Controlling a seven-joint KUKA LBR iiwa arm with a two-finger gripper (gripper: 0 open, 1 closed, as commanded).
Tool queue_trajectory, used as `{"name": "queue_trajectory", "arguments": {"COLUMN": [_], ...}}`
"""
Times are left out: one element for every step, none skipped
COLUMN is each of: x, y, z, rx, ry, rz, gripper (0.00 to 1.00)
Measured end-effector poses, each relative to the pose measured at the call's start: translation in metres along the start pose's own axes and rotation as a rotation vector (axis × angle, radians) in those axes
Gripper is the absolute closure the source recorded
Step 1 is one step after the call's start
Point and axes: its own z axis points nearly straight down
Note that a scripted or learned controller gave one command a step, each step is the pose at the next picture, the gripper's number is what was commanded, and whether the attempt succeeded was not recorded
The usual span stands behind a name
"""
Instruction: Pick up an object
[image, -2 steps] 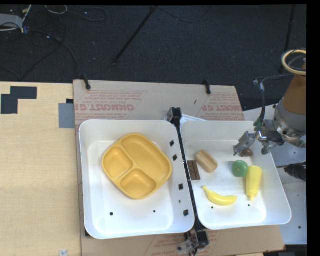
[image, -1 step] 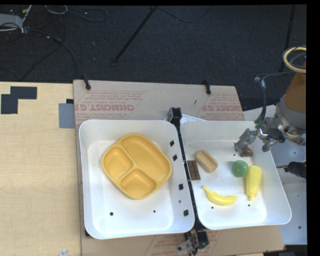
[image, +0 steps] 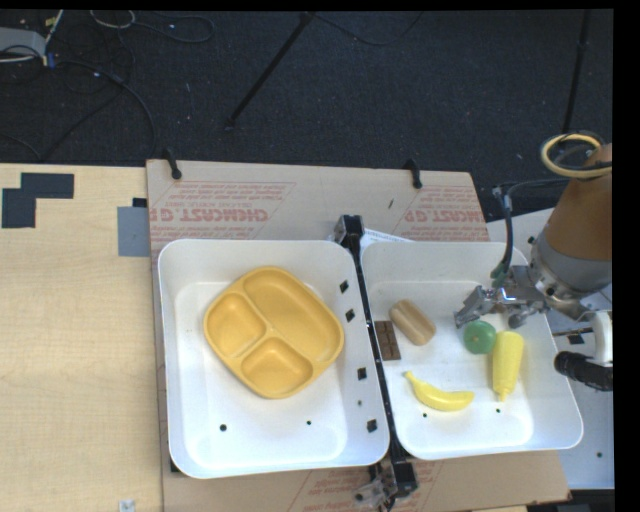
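Observation:
The right bin (image: 440, 440) holds a tan bread-like piece (image: 411, 322), a yellow banana (image: 438, 394), a green round object (image: 478, 338) and a yellow corn-like piece (image: 506, 362). My gripper (image: 497, 305) hangs low over the right side of this bin, just above the green object. Its metal fingers (image: 472, 309) are spread to either side above the green object, and nothing is held between them. The arm's orange band (image: 580, 215) rises at the right edge.
The left bin (image: 190, 420) carries a yellow divided plate (image: 273, 330). A black divider (image: 365, 345) runs between the two bins. Cardboard (image: 300, 205) lies under and behind the bins. A wooden bench top (image: 70, 350) extends to the left.

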Motion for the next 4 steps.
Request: {"name": "queue_trajectory", "arguments": {"x": [0.007,0.007,0.007,0.012], "y": [0.001,0.001,0.001,-0.008], "z": [0.063,0.093,0.081,0.028], "rx": [-0.001,-0.003,-0.005,-0.009], "ry": [0.000,-0.001,-0.001,-0.002], "rz": [-0.001,0.000,0.002,0.000], "gripper": [0.00,0.00,1.00,1.00]}}
